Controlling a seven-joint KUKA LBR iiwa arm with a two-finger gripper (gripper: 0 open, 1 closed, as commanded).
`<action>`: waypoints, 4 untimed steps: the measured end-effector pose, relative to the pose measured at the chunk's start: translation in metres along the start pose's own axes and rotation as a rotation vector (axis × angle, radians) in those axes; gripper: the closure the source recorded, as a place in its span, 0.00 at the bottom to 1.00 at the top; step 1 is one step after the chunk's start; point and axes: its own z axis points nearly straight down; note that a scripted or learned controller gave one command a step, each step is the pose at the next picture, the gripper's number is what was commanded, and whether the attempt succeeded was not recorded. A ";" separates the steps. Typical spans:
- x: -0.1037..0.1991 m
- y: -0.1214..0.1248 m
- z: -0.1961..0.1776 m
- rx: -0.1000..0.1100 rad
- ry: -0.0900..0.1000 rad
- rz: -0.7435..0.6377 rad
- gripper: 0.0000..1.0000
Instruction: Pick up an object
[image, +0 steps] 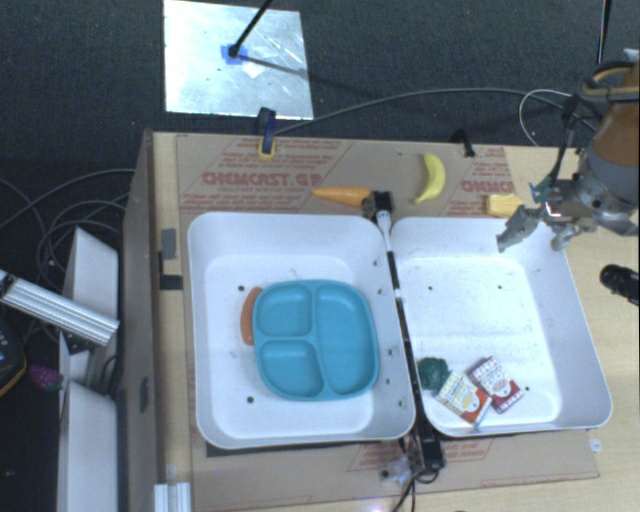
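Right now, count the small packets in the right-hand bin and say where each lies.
2. Both lie near the front edge of the right bin: the yellow-and-white packet beside the dark green object, the red-and-white packet touching its right side. None looks hidden.

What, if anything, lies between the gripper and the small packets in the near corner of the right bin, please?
Nothing visible does. The gripper is at the far right edge of the right bin, and the bin floor between it and the two packets is bare white. The dark green item lies beside the packets, left of that path.
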 end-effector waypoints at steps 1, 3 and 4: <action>0.036 0.061 0.100 0.003 0.002 -0.001 0.00; 0.072 0.054 0.168 0.000 0.000 0.000 0.00; 0.072 0.063 0.168 -0.001 0.001 -0.003 0.00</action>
